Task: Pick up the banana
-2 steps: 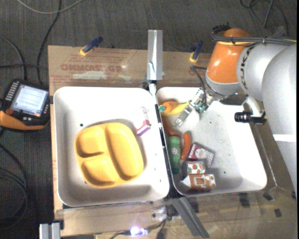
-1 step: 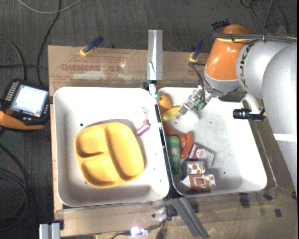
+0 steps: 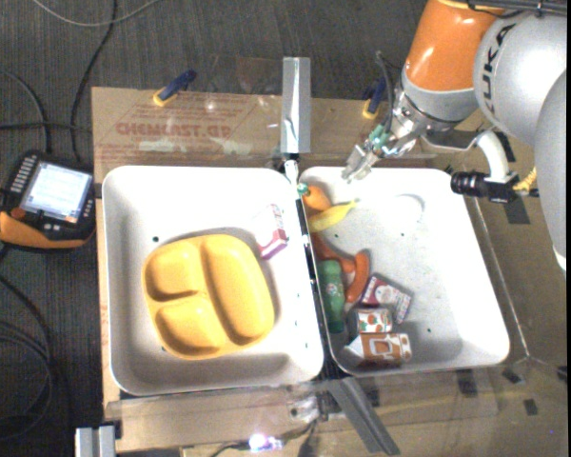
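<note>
Banana (image 3: 329,215) lies at upper-left corner of right bin (image 3: 457,255), by the divider w/ an orange item touching its left end, gripper (image 3: 358,168) hovering just above-right of it, holding nothing, can't tell its finger state.

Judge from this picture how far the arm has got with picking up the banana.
Done: the claw is at the right bin's top-left corner, near the banana. In hand: the approach; claw and banana are apart. Left: descend, grip and lift, since the banana lies in the bin beside the divider.
</note>
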### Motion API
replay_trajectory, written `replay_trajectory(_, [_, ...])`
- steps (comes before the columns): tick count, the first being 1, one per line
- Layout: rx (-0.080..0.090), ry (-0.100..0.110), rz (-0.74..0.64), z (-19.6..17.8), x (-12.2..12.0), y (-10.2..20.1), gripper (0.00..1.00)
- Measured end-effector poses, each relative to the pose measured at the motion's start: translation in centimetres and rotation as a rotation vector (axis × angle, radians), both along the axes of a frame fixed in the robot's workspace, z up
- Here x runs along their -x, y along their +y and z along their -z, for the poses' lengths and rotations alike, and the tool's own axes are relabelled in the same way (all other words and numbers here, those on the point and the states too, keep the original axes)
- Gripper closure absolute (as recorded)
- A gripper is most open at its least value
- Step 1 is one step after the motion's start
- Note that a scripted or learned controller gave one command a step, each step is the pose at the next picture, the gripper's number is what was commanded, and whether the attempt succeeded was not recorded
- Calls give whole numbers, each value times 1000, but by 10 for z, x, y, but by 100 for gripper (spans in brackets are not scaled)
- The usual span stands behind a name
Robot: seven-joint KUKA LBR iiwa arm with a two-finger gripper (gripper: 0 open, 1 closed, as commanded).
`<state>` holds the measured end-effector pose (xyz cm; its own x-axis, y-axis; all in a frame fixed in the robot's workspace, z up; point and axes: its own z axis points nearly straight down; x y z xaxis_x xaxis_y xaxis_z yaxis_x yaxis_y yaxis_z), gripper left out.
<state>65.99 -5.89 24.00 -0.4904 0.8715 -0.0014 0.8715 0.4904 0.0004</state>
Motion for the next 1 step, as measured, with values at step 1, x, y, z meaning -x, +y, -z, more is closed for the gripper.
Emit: replay_trajectory(1, [0, 4, -121, 125, 47, -51, 100])
